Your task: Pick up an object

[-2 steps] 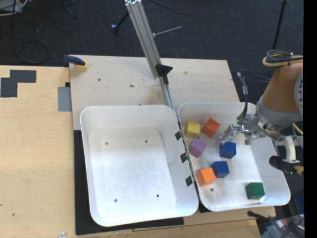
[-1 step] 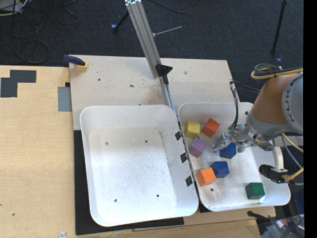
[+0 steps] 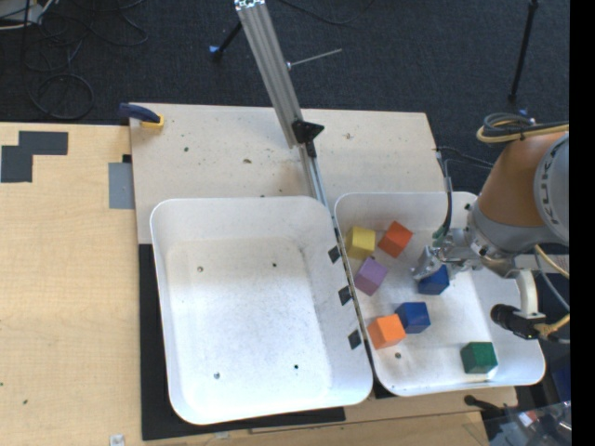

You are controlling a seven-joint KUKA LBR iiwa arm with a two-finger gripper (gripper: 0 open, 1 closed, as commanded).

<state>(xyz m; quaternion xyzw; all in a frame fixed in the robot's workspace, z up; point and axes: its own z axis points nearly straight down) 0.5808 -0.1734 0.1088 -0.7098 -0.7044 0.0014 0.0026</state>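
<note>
Block: blue cube (image 3: 434, 281) sat in right bin (image 3: 521, 372), at the gripper (image 3: 431, 266).
Grip: could not tell.

Blue cube (image 3: 434, 282) in right bin (image 3: 521, 365)

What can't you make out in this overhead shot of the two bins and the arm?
- Pincer, camera view: small and blurred over a blue block; whether it grips that block cannot be told.
- That blue block: its upper part is covered by the pincer.
- Arm: cut off by the right edge.
- Green block: faces too small to read any marks.
- Right bin: its right rim is hidden under the arm.
</note>
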